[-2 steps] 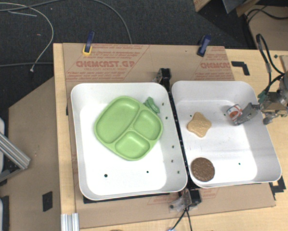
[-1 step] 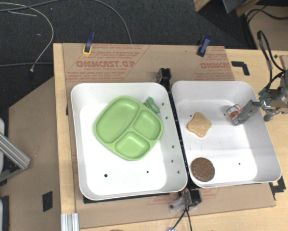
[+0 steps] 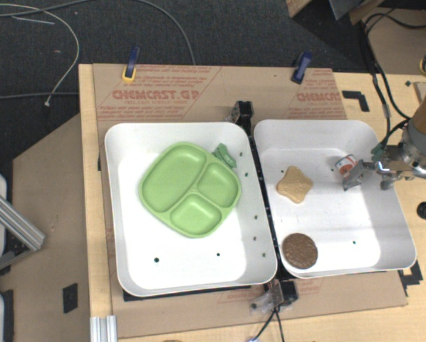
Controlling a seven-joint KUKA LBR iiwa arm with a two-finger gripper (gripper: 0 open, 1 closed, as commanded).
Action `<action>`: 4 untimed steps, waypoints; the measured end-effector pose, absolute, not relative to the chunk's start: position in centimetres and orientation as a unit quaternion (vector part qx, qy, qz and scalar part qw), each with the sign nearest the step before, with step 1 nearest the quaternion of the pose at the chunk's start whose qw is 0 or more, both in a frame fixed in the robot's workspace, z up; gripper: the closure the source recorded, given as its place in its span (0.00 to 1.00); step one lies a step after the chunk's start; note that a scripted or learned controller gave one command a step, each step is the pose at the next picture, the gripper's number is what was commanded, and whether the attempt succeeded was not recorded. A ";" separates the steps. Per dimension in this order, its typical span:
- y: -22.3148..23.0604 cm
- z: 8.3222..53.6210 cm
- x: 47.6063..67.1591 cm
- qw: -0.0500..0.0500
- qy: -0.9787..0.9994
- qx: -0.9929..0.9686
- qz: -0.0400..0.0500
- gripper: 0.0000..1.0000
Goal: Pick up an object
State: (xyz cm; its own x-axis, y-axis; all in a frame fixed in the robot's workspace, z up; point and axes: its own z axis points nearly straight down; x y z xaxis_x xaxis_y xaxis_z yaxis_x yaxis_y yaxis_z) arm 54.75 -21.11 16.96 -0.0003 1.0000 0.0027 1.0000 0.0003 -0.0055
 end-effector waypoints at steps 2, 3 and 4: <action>-20.6 8.3 54.9 0.003 -0.707 -0.707 0.001 0.00; -20.7 9.6 55.1 0.000 -0.707 -0.707 -0.001 1.00; -21.0 15.9 54.8 -0.003 -0.707 -0.707 -0.001 1.00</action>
State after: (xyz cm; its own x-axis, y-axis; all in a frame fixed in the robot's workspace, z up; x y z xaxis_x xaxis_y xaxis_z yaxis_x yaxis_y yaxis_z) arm 54.79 -21.03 15.94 0.0000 1.0000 -0.0022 1.0000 0.0000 0.0057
